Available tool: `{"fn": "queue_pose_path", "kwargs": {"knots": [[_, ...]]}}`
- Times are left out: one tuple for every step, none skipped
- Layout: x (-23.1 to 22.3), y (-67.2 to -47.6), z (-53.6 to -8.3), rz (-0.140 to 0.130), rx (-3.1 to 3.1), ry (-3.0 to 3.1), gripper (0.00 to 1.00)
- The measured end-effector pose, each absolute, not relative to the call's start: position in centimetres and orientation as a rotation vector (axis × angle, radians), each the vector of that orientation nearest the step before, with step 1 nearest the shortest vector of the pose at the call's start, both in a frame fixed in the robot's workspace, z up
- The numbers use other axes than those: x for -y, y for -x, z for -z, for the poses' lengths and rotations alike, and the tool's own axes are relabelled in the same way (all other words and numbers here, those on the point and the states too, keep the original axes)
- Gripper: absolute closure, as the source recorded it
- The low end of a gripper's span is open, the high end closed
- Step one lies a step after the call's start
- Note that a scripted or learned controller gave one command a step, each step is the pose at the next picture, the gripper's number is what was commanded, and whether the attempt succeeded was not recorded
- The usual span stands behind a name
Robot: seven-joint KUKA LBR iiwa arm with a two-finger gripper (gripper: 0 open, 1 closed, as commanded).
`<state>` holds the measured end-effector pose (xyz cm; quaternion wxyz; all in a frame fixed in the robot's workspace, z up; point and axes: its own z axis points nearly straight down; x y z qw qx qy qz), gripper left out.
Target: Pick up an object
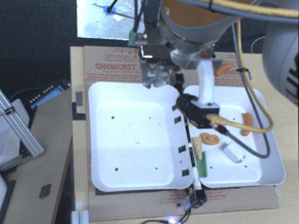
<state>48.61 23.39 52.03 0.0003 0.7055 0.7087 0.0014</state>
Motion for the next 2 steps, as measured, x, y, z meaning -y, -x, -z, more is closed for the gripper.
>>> {"fn": "queue_pose_path", "kwargs": {"knots": [[-23.4, -49.4, -53.5, -0.005, -2.224, -2.218, 1.00], [-18.6, -48.6, -53.5, -0.001, -2.219, -2.224, 1.00]]}}
